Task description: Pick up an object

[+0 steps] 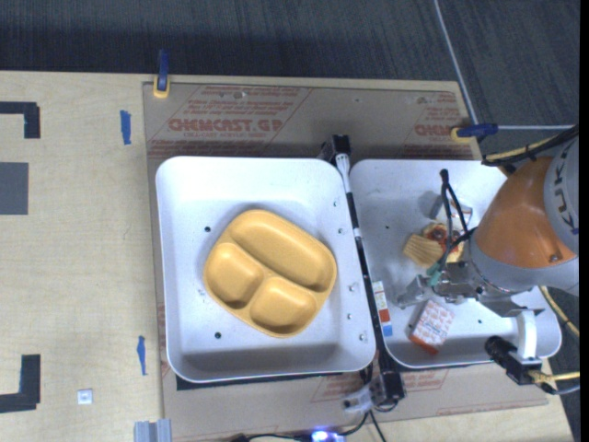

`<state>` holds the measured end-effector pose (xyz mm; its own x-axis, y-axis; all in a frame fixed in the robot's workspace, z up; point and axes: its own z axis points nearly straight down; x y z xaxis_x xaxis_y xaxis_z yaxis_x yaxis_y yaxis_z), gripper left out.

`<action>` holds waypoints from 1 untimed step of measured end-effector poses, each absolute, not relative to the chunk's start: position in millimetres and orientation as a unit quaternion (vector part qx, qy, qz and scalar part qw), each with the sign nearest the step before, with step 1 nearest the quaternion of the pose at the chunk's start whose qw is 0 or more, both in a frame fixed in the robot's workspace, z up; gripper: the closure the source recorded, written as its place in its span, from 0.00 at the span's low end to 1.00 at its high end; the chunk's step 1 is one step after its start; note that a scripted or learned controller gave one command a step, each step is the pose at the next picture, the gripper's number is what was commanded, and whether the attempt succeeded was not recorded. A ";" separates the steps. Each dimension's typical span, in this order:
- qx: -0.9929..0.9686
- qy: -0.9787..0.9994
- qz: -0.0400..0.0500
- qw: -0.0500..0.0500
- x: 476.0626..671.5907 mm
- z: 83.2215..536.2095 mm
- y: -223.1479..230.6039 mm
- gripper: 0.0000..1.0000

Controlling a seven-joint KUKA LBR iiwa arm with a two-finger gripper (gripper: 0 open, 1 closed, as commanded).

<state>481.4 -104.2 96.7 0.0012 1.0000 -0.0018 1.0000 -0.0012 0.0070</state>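
Yellow three-compartment tray (269, 271) fills left bin (175, 247).

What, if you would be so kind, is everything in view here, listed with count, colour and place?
bins: two, white, side by side on the bench
tray: one, yellow, three hollows, in the left bin
packet: one, white and red-orange, near the right bin's front edge
small item: one, tan, mid right bin, partly hidden
board: one, brown with red print, under the bins
clamps: two, blue and yellow, on the board's back edge
arm: one, grey with orange band, over the right bin
gripper: one, dark, low above the packet
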 end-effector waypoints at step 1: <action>0.707 0.707 0.003 0.005 482.7 106.7 -104.2 1.00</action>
<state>482.7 -104.2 106.7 0.0010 1.0000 -0.0030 0.9999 -0.0009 0.0109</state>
